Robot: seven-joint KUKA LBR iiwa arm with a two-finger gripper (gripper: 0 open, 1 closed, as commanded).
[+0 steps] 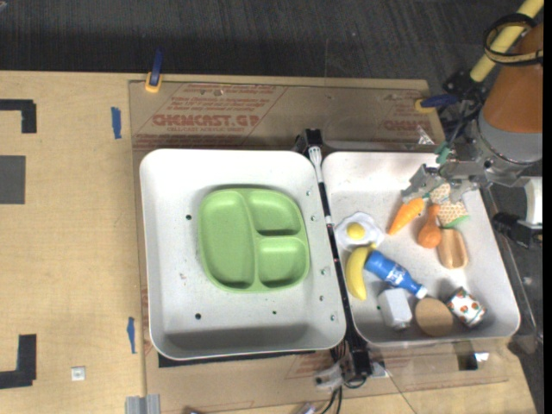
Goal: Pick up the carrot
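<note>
My hand (442, 179) hangs over the upper part of the right bin (509, 317), reaching in from the right side of the table (69, 231). I cannot tell from this view how it is set.

The carrot (405, 215) lies on the floor of the right bin, just below and to the left of my hand in the camera view. Its long axis runs at a slant: the thick end with the green top points up and right toward my hand, the narrow tip down and left toward the fried egg (358, 229). The top end appears to sit very close to my hand, possibly touching; the view does not settle it. Nothing shows the carrot lifted off the bin floor.

Neighbours are tight. An orange rounded piece (429, 232) lies just right of the carrot, and a bread roll (452, 248) just beyond that. A banana (355, 272) and a blue bottle (392, 273) lie lower in the bin, apart from the carrot. The left bin (172, 317) bears a green divided plate (255, 237).

Judgement: the pick is not yet done. The coming move turns on closing across the carrot's slanted width rather than along its length, with a small shift down and left to centre over its body.
</note>
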